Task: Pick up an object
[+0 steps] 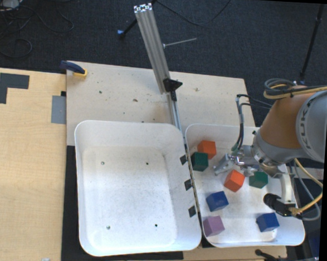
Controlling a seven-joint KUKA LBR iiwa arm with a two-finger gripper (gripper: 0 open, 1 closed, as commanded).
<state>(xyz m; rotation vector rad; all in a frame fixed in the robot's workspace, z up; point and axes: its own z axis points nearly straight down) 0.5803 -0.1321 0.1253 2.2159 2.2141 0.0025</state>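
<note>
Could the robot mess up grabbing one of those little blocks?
Yes, maybe. The gripper hangs right above an orange block with a green block close beside it, so it might bump or grab the wrong one. That orange block also looks tilted, so it could slip out. And the blocks sit crowded in the right bin, so a push might knock the blue block or the dark green block around.
</note>
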